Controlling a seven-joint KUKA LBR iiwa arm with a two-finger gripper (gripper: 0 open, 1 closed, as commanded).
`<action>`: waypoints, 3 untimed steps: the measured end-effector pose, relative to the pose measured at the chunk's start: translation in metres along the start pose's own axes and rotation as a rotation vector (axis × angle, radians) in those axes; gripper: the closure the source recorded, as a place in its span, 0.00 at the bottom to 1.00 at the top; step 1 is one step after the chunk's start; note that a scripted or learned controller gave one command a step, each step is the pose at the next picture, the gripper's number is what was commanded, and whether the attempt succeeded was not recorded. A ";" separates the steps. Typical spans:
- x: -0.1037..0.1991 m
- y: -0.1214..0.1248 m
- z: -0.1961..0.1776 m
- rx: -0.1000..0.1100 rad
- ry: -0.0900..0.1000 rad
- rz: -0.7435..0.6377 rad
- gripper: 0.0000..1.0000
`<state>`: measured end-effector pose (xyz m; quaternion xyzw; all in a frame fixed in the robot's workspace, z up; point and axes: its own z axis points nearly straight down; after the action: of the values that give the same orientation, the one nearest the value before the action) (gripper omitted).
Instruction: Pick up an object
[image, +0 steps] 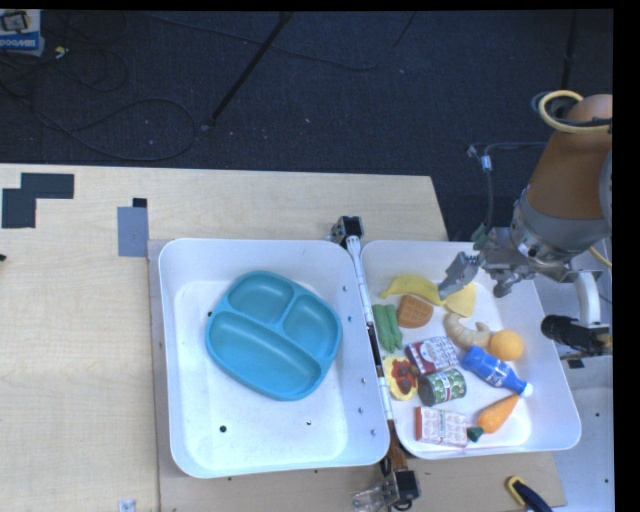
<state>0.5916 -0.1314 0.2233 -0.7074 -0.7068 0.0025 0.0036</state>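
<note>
The grey two-finger gripper (484, 270), seemingly spread apart and gripping nothing, hangs over the right white bin (560, 425), with the yellow wedge-shaped toy (461, 300) just below-left of it, beside the brown bread-like piece (414, 312).

Tool (482, 272) above toy-filled right bin (560, 420); blue plate (272, 334) left bin (180, 400).

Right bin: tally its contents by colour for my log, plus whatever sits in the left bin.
Right bin:
Yellow: 2 (banana, wedge)
Orange: 2 (ball, carrot)
Green: 2 (pod, can)
Blue: 1 (bottle)
Brown or tan: 2
Red-and-white packets: 2
Red-and-yellow item: 1
Left bin:
Blue: 1 (divided plate)
Total: 13
</note>
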 end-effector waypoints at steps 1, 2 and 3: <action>0.010 -0.060 0.137 -0.005 0.001 0.001 0.00; 0.046 -0.076 0.136 -0.011 -0.002 0.003 0.00; 0.035 0.047 0.136 -0.009 -0.001 0.000 0.00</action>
<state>0.6371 -0.0962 0.0865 -0.7073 -0.7069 -0.0002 0.0002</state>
